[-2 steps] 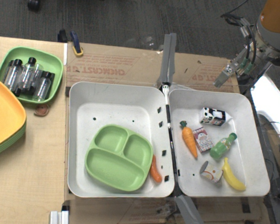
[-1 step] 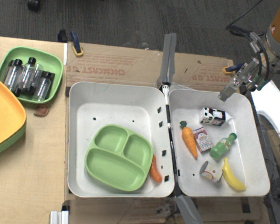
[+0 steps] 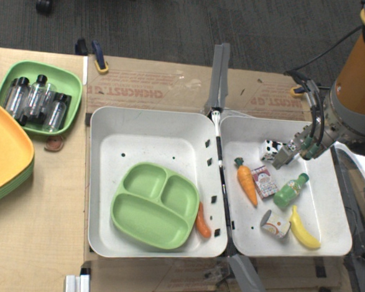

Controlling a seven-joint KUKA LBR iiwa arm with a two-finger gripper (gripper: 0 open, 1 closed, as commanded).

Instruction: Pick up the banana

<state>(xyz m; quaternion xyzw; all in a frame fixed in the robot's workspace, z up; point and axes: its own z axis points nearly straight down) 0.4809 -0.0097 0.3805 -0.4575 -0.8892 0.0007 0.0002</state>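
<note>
Yellow banana point(image 3: 304, 230) lies well below the pincer point(image 3: 286, 156), whose grip I cannot tell; it might snag the green bottle point(image 3: 290, 192) between.

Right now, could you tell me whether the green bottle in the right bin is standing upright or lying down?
Lying down. The green bottle rests on its side on the right bin floor, cap pointing up-right, between the carrot and the banana.

light: bright, even overhead | shadows: soft | focus: slightly soft, grainy
</note>
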